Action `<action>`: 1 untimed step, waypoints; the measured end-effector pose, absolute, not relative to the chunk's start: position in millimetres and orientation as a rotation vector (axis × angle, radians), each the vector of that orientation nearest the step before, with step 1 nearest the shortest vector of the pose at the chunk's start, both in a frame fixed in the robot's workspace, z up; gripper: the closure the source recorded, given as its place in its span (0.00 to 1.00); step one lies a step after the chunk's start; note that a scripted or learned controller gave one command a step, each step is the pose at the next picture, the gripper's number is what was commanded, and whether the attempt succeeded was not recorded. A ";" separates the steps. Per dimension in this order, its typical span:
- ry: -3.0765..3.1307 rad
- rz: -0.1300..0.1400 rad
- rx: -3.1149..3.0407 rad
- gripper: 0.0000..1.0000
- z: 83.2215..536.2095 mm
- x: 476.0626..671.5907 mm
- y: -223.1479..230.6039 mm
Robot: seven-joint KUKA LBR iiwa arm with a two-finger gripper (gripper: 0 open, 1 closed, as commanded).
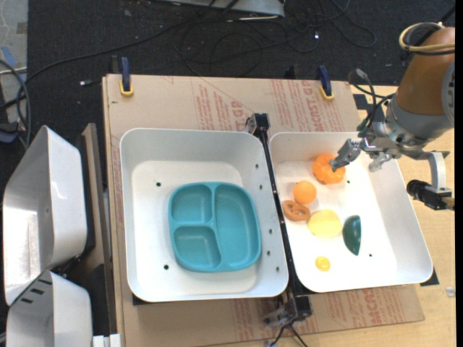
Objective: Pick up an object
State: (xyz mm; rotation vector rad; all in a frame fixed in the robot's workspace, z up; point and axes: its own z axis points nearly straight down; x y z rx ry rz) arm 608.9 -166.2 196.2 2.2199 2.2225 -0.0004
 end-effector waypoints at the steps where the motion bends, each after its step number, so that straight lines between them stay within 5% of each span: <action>1: 2.223 -0.004 2.223 0.00 151.8 605.2 -161.3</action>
